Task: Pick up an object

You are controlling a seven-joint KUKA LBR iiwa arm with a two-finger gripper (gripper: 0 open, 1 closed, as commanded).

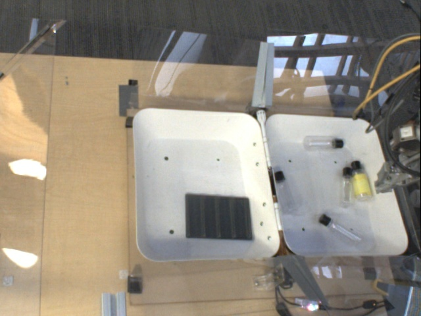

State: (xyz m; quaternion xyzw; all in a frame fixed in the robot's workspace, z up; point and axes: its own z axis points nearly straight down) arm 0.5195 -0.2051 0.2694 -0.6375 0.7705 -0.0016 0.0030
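Note:
The right white bin (309,239) holds several small clear vials with black caps. One lies near the back (321,142). A yellow-filled vial (361,185) lies beside a clear one (346,189) at the right. Another lies tilted near the front (342,230). A loose black cap (279,176) sits by the bin's left wall. My gripper (393,176) hangs at the bin's right rim, just right of the yellow vial, with grey metal parts showing. No object is seen in it.
The left white bin (158,143) holds a black ribbed rectangular pad (218,216) at its front. Yellow and black cables (388,71) hang above the back right. A metal post (263,78) stands behind the seam between the bins.

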